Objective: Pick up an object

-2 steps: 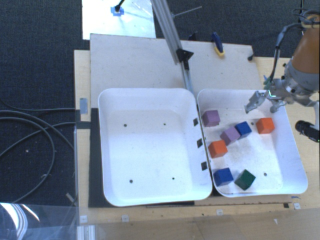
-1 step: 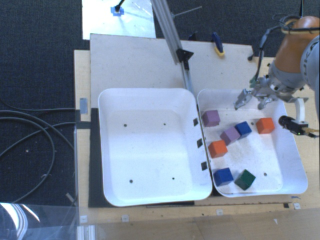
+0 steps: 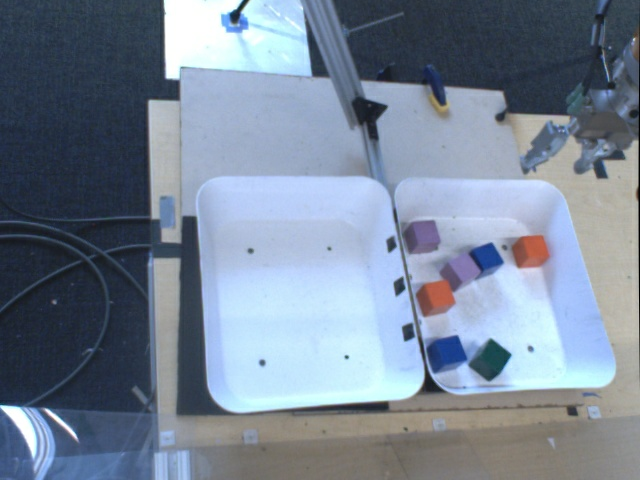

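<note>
Orange block [image 3: 531,251] — right bin [image 3: 585,298] | claw [image 3: 570,151] above-right — apart

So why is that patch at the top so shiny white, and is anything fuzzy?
In the camera view, light glares off the shiny sheet at the top, washing it out; the white bins look bright too. The gripper at the right looks slightly blurred, while the blocks, like the green block, stay sharp.
</note>
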### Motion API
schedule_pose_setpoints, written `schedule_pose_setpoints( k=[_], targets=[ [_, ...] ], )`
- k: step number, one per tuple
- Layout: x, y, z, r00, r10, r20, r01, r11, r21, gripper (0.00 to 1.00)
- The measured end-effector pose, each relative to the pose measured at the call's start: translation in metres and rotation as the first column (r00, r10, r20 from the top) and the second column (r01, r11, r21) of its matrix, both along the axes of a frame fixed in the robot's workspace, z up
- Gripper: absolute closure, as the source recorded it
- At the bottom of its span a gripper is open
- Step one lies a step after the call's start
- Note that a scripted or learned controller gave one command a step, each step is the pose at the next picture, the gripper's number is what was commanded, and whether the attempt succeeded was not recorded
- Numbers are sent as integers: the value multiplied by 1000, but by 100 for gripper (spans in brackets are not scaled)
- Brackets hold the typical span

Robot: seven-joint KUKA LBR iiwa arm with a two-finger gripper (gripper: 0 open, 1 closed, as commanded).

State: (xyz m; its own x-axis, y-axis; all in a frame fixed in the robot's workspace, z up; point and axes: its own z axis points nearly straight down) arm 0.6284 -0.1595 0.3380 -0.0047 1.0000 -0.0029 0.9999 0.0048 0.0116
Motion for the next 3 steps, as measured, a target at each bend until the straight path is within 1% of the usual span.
schedule_pose_setpoints(
  k=[1, 2, 3],
  targets=[
    [53, 30, 4, 1000, 4, -5, -4, 1000, 2, 0],
    [55, 43, 33, 1000, 2, -4, -2, 1000, 2, 0],
    [47, -16, 54, 1000, -8, -6, 8, 1000, -2, 0]
  ],
)
